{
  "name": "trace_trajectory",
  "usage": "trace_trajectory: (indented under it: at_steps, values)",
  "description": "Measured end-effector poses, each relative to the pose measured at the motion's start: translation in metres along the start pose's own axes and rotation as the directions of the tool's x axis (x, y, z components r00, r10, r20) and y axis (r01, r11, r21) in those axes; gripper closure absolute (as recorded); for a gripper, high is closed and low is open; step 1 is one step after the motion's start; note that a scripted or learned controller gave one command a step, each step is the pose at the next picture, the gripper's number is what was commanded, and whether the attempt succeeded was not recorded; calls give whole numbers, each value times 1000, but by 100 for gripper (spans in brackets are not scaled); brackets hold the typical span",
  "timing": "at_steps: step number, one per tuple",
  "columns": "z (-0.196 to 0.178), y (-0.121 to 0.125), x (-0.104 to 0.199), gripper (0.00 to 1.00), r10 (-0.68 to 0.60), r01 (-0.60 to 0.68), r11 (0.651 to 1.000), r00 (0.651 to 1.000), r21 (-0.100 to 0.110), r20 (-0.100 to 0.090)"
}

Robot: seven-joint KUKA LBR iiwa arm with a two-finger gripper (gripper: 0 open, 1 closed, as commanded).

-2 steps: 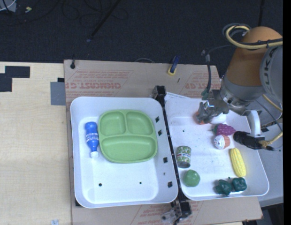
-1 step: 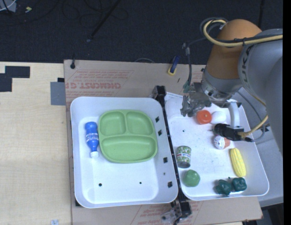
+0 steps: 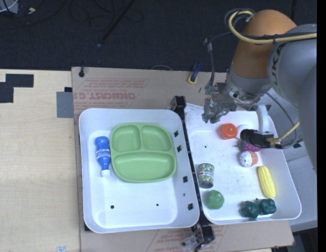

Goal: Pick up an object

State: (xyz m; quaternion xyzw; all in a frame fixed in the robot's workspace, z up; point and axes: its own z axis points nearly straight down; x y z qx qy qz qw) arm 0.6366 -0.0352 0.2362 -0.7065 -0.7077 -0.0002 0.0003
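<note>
The gripper (image 3: 212,111), finger state impossible to tell, hovers beside an orange ball (image 3: 228,130) in the right bin (image 3: 289,193), apparently approaching; next it must descend and close.

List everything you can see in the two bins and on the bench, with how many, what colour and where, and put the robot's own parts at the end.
left bin: 1, white, left half of the bench
right bin: 1, white, beside the left bin
divided plate: 1, light green, upper middle of the left bin
bottle: 1, blue with a white cap, lying left of the plate
can: 1, green-labelled, left side of the right bin
ball: 1, green, just below the can
round orange object: 1, orange, top of the right bin
corn cob: 1, yellow, right side of the right bin
dark green object: 1, lower right corner of the right bin
arm: 1, grey with an orange band, reaching in from the right
gripper: 1, dark grey, over the right bin's top edge
</note>
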Motion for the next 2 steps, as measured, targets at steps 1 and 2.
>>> trace_trajectory:
  at_steps: [1,2]
  values:
    - [-1,-3,8,100,0,0,1000,1000,3,1]
    - [0,-5,8,100,0,0,1000,1000,4,1]
